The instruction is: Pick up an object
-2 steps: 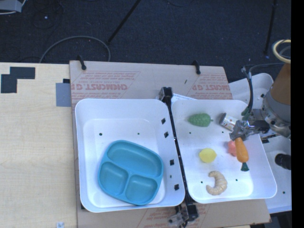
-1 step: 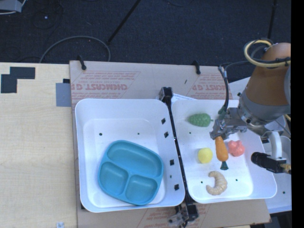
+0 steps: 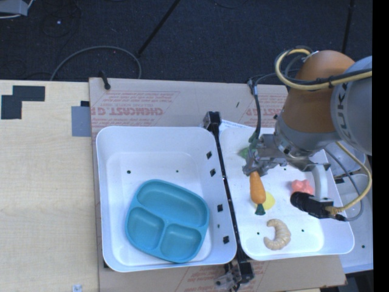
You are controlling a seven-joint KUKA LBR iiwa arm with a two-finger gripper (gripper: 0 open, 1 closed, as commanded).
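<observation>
Carrot (image 3: 258,189): an orange toy carrot with a green tip, lying in the right bin (image 3: 340,245), near that bin's middle. Its long axis runs nearly straight up and down the view, the green end toward the bin's near edge.

Gripper (image 3: 253,164): at the carrot's upper end, right above or touching the orange top. The dark fingers sit close around that end, but whether the carrot is actually between them, or how wide the jaws stand, I cannot tell from this slant.

Key relation: the carrot hangs or lies directly below the gripper in the view, its length pointing away from the jaws toward the near rim. A grasp here would be on 1 end, not the middle, so the far end could swing or slip.

Neighbours: a yellow piece (image 3: 268,201) touches the carrot's lower right side; a pale croissant-shaped toy (image 3: 278,234) lies nearer the front; a pink object (image 3: 301,187) sits to the right, partly behind the arm's black fitting.

Left bin (image 3: 112,163): holds 1 blue divided plate (image 3: 166,219), well apart from the action.
</observation>
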